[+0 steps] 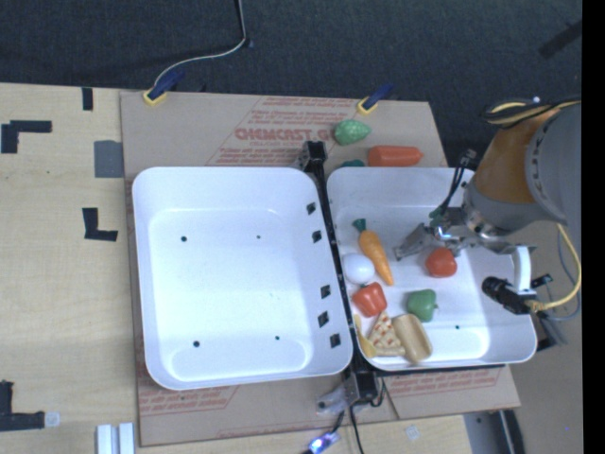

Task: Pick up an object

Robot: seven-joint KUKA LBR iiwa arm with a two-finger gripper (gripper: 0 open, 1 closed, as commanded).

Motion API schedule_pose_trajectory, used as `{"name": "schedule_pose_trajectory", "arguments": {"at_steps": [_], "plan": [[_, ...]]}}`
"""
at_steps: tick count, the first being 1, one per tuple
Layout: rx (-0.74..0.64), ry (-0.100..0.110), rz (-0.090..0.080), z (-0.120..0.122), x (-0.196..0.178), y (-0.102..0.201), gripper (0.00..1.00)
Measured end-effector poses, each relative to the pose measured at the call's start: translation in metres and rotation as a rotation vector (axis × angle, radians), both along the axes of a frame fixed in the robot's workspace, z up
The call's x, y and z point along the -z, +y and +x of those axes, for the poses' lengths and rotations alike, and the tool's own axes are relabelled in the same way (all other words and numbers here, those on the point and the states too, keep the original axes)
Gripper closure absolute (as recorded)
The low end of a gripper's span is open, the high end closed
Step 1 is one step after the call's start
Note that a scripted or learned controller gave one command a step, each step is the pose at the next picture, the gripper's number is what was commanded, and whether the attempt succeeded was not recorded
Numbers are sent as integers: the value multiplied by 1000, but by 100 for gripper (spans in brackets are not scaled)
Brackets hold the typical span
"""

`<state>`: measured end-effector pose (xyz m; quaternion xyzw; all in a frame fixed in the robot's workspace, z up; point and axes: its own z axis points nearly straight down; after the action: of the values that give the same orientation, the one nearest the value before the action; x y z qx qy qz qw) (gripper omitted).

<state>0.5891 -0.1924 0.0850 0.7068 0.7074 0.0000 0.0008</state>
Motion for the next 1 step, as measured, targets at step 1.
{"name": "schedule_pose_trajectory", "arguments": {"at_steps": [1], "plan": [[-1, -1, -1, 1, -11, 0, 100]]}}
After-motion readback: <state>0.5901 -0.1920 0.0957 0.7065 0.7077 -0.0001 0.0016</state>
